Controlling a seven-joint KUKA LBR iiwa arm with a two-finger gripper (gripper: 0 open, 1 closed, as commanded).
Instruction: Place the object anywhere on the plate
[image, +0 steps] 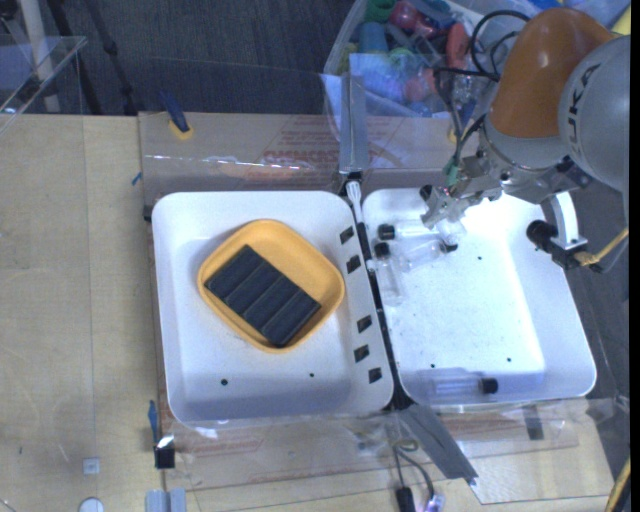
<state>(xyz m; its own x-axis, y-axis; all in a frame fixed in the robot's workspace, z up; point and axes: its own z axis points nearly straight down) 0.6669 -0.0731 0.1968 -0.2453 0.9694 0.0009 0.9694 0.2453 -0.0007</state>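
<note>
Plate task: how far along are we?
Looks done: a dark ribbed slab already lies flat on the yellow plate in the left bin. In hand: nothing that can be confirmed; the pincer sits over the right bin, near its back edge, too blurred to read. Left: if the slab is the object, only pulling the arm away.

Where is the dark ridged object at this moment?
The dark ridged object lies on the yellow plate in the left bin, with the gripper away over the right bin.
</note>
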